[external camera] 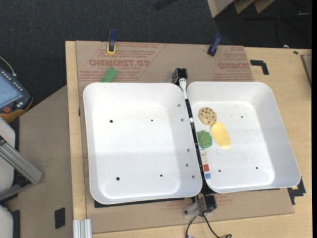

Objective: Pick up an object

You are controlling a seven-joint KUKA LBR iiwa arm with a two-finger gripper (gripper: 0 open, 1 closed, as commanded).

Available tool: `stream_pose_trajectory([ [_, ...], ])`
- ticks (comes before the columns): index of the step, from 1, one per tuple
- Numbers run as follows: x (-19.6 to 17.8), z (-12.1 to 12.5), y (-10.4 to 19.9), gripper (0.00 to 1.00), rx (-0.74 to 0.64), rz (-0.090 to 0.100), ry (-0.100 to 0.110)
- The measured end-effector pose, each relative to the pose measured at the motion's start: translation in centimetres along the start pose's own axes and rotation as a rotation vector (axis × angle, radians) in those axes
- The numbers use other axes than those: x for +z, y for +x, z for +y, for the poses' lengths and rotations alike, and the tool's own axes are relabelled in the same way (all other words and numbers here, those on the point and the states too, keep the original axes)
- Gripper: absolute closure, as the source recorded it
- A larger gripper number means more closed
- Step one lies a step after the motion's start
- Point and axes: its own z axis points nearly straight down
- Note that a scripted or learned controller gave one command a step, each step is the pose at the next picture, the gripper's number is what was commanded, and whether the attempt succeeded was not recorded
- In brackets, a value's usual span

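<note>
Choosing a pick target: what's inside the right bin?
In the right bin, near its left wall: a speckled cookie, a yellow piece and a green piece, close together. Whether they touch is unclear.

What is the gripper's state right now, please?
Gripper: nothing in this frame tells its state; the cookie, yellow piece and green piece lie in the right bin.

brown board (148, 58), blue clamp (112, 41), green tape scrap (109, 75), monitor corner (9, 86)

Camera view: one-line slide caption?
Two white bins side by side; cookie, yellow piece and green piece in the right one.
</note>
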Motion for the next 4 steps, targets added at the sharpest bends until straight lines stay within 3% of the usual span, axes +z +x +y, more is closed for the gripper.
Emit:
stream_pose_trajectory([
  [4,0.0,0.0,0.0,1.0,0.0,0.0,0.0],
])
